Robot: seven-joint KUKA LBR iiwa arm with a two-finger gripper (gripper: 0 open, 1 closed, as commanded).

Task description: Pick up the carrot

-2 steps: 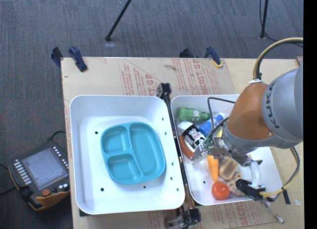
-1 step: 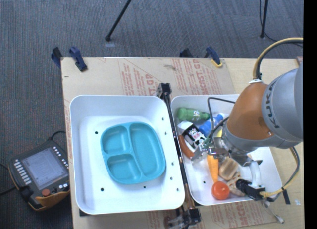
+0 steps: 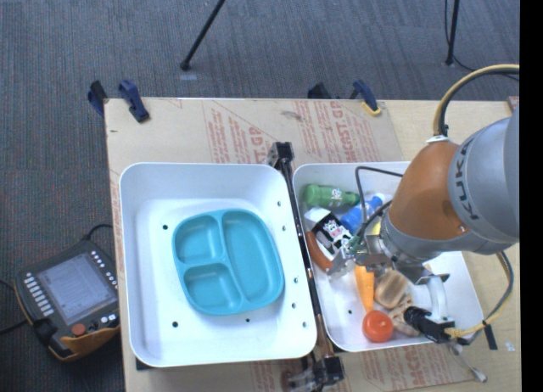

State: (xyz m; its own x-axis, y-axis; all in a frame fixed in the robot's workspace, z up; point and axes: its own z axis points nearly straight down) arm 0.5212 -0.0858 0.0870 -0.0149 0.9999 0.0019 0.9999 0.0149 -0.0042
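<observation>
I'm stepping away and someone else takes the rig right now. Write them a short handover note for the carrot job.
Gripper: low in the right bin, under the orange wrist, just above the carrot's upper end; whether it is open or shut cannot be told.
Carrot: lying in the right bin, between a brown item on its left and a tan item on its right, with an orange ball just below it.
Left bin: holds a blue divided plate.
Done: arm is over the carrot.
Left: no grasp is seen; grip the carrot and lift it.
</observation>
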